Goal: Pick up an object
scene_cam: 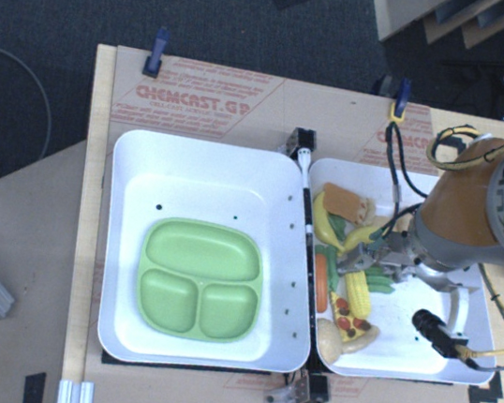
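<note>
Jaws (356, 260) among toy food, one green tray (201, 279)

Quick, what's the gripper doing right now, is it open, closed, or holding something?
Gripper: low over the toy food in the right bin; open or closed cannot be told, and no item is visibly held.

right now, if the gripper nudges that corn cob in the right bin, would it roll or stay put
The corn cob looks rounded and smooth, so it would probably roll sideways. It lies packed against the pizza slice and the green pieces, which may stop it early. It looks like toy plastic: likely light, stiff and a little slippery.
</note>
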